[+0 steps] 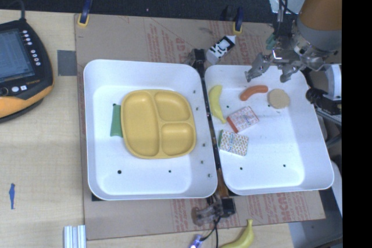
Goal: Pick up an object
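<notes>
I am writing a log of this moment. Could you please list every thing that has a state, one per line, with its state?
gripper: open, holding nothing, above right bin's far edge
sausage: lying loose in right bin
banana: lying by right bin's left wall
cookie: lying flat
red packet: lying flat
patterned packet: lying flat
yellow tray: upright in left bin, partly covering a green thing

Open room across near half of right bin (302,174). Crowded toward far left: sausage (254,92), cookie (279,99), banana (215,103), two packets (243,119) close together.
</notes>
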Robot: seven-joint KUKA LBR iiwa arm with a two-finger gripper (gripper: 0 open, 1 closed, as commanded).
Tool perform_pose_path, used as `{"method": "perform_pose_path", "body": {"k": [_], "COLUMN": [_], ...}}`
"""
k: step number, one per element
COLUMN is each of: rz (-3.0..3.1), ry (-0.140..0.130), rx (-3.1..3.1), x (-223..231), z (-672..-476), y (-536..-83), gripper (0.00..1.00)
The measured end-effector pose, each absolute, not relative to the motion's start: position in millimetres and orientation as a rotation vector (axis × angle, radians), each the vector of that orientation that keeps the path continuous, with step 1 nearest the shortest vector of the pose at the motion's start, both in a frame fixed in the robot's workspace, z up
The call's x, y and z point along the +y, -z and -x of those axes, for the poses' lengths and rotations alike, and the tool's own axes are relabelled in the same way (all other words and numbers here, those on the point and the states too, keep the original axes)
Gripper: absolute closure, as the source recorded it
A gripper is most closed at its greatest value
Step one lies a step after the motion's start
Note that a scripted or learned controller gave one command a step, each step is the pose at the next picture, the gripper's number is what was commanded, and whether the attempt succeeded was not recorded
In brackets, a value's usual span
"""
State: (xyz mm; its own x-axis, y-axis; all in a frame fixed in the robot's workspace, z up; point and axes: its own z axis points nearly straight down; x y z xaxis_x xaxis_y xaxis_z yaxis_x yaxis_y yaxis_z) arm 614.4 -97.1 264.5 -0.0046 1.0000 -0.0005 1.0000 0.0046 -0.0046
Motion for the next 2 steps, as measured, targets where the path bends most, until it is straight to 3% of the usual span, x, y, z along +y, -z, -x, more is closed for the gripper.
{"method": "perform_pose_path", "body": {"k": [1,2], "rz": [2.212,2.212], "ry": [-0.010,-0.009], "rx": [-2.224,-2.224], "x": [-125.4,-121.9], "z": [-604.3,-620.6], "y": [-144.0,-91.0], "gripper": [0.00,0.00]}}
